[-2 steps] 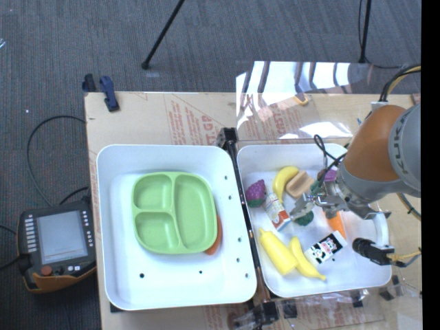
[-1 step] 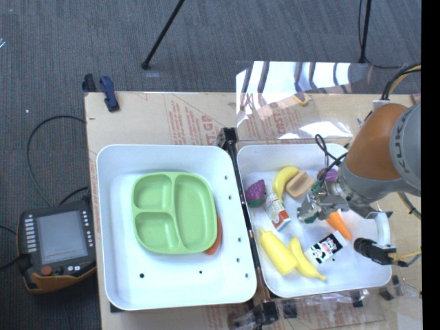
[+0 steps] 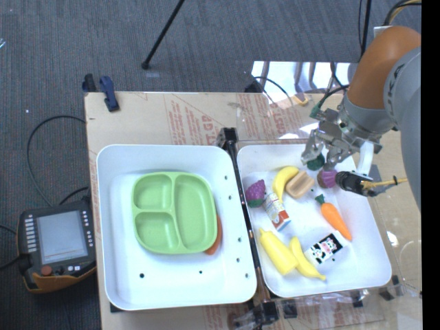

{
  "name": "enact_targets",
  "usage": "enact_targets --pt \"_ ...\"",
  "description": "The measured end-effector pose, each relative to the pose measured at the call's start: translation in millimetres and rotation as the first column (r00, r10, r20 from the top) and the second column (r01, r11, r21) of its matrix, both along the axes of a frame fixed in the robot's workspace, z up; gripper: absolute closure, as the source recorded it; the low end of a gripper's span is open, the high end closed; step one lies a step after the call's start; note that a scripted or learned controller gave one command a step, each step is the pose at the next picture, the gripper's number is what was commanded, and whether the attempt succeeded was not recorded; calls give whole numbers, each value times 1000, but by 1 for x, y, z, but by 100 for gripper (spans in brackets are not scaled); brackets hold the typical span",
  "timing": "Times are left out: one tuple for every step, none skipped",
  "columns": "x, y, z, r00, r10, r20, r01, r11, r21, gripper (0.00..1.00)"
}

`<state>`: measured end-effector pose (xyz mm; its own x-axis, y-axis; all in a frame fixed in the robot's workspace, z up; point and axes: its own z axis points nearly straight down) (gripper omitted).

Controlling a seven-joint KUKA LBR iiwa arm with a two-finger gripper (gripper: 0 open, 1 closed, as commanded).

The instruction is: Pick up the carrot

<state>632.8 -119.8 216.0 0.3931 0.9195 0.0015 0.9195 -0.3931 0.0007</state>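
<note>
Carrot (image 3: 335,218): orange, tapered, green stem end, lying loose in right bin (image 3: 375,243); gripper (image 3: 323,160) closure unclear.

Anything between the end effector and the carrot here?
In the camera view, a small purple toy sits between the end effector and the carrot; otherwise just white bin floor.

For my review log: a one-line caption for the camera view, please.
Gripper hovers over the right bin, above and left of the carrot; a green plate lies in the left bin.
</note>
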Motion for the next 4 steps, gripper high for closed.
enact_targets --pt "9 -85 -4 961 275 -5 -275 961 -1 100" --pt "10 -84 -4 961 277 -4 -277 961 1 0" --pt "-49 -79 -75 861 508 -8 -508 861 8 0" --pt "-75 -64 -133 824 566 -8 -566 824 10 0"
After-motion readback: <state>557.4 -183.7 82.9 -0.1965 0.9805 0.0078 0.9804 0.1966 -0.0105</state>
